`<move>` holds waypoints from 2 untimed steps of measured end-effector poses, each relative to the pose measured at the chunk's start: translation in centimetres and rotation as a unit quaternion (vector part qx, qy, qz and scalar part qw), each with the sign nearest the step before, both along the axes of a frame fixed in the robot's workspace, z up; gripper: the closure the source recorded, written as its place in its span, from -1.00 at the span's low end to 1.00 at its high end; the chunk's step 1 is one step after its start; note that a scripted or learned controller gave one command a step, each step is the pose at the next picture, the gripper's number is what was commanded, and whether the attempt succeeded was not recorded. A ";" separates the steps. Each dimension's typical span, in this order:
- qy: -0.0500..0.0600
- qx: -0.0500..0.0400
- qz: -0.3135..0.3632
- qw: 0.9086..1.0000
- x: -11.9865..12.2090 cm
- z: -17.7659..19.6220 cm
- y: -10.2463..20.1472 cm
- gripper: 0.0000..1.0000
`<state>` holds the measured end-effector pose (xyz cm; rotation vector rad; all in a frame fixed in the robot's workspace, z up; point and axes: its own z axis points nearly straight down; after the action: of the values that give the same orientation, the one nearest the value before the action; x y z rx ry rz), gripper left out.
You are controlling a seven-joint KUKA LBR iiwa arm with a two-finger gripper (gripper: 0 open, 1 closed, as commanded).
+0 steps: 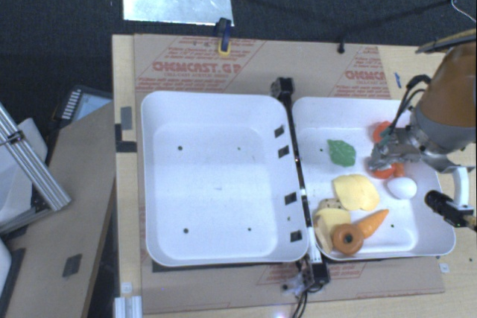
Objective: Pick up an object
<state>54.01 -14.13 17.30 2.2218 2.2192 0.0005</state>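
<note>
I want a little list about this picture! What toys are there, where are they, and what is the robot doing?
left bin: white, shown bare
right bin: holds the toys
green toy: near the bin's middle
yellow toy: below the green toy
carrot: at the near edge
egg: white, right of the yellow toy
red toy: partly hidden under the gripper
gripper: low over the red toy
fingers: cannot tell

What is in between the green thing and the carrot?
In the camera view, the pale yellow piece lies between the green thing and the carrot, in the right bin.
</note>
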 end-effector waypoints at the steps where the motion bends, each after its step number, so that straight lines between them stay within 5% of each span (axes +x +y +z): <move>1: -0.010 -0.002 0.005 1.000 7.1 19.0 1.2 1.00; 2: -0.003 -0.001 0.004 1.000 12.3 19.2 1.5 1.00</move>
<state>66.30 -12.63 36.54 2.2097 2.2233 0.0057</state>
